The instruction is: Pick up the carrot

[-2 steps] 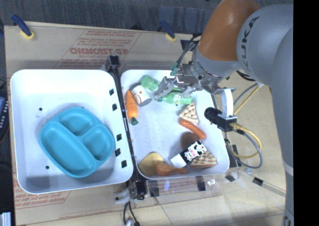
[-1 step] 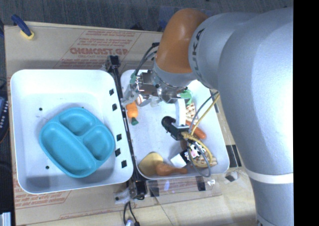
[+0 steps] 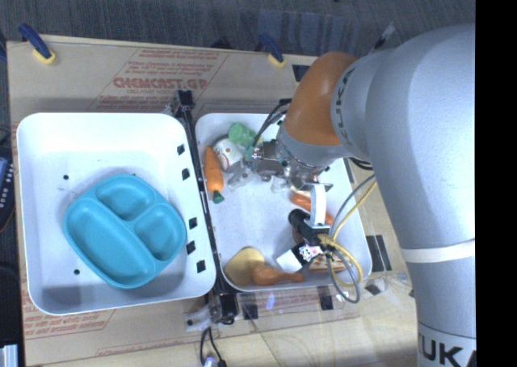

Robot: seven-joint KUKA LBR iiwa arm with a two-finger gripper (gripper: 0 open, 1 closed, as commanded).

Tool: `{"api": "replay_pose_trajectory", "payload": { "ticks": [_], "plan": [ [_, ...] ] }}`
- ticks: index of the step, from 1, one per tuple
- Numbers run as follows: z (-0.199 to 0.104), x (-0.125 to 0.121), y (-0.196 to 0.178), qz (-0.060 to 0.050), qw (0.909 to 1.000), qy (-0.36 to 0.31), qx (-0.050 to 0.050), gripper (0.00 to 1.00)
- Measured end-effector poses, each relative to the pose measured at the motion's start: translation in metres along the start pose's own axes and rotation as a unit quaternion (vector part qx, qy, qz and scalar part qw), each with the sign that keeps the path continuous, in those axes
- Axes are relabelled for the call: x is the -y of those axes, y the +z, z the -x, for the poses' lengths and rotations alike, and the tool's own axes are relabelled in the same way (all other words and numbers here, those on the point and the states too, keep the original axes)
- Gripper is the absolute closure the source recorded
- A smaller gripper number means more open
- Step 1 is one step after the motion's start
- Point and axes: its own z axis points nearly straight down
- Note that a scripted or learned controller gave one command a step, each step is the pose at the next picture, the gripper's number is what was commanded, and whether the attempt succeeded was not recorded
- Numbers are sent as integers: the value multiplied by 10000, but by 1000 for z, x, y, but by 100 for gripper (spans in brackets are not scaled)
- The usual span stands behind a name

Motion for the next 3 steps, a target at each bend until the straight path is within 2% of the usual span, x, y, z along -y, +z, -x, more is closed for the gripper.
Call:
{"api": "replay_pose_trajectory", "payload": {
  "ticks": [1,3],
  "plan": [
    [-74,4,-75,48,9982,-594,-31,0],
    [-73,5,-73,28,9983,-583,-21,0]
  ]
}}
